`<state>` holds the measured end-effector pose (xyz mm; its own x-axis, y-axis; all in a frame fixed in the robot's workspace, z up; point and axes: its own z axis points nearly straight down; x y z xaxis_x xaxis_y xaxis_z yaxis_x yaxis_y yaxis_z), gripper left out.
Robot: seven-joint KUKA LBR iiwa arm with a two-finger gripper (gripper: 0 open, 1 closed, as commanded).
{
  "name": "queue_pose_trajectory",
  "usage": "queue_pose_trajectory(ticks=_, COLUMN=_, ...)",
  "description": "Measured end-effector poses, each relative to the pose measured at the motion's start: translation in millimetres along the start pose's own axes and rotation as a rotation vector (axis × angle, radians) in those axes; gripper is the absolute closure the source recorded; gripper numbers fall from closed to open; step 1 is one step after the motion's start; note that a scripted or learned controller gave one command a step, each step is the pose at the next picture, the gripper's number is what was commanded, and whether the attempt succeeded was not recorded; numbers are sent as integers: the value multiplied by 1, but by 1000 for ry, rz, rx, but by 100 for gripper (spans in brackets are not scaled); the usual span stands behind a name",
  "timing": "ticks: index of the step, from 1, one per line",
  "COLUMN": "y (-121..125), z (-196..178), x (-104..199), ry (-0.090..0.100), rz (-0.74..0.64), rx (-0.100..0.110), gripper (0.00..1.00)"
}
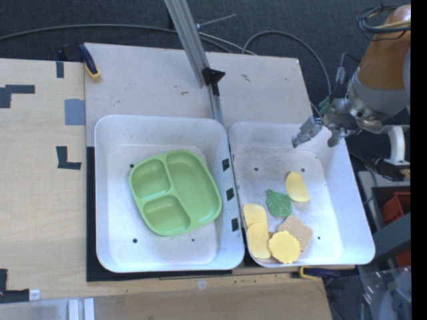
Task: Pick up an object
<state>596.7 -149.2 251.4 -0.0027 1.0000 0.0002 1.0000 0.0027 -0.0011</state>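
Objects for pickup are all grouped in the right bin [347, 199], lower-left area. Listed big to small:

- Left bin [107, 199]: occupied by a green 3-compartment tray [175, 192], sat flat and tilted a bit, roughly centred.
- Right bin: pile near the front-left corner, rest of the floor is bare white.
- Arm [383, 59] is seen at the right edge, grey w/ orange section, reaching over the right bin's back-right corner.
- Gripper [312, 131] is located above the bin's back rim, well apart from the pile. Nothing is seen between the fingers. Finger state can't be told from this angle, too small/blurred.
- Tan toast-like piece [298, 231] is found at the pile's right side, touching the yellow round piece [285, 247] in front of it.
- Two yellow oval pieces [256, 227] are stacked/overlapped at the pile's left, next to the bin wall.
- Yellow oval [297, 187] is set apart at the back of the group, just beside the green leaf-like item [279, 203].
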Motion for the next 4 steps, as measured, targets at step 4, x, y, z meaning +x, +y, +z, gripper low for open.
queue_pose_trajectory(ticks=4, y=-2, z=155, x=5, ry=0, rz=0, rx=7, gripper=0)
